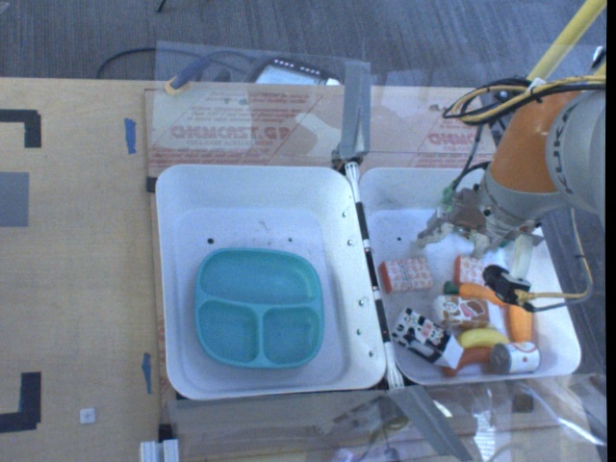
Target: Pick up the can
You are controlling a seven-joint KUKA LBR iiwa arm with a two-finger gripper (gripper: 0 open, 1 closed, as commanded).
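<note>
A can (408, 274) with a red-and-white patterned label lies on its side in the left part of the right bin (383, 192), its orange-red end pointing at the divider. My gripper (454, 231) hangs over the back middle of that bin, up and to the right of the can and apart from it. A second small cylinder (516, 357), white with a grey end, lies at the bin's front right corner.
The right bin also holds a black-and-white box (421, 332), a banana (481, 337), an orange carrot (520, 323) and a red-and-white packet (465, 310), crowded at the front. A teal divided plate (258, 306) lies in the left bin (178, 258).
</note>
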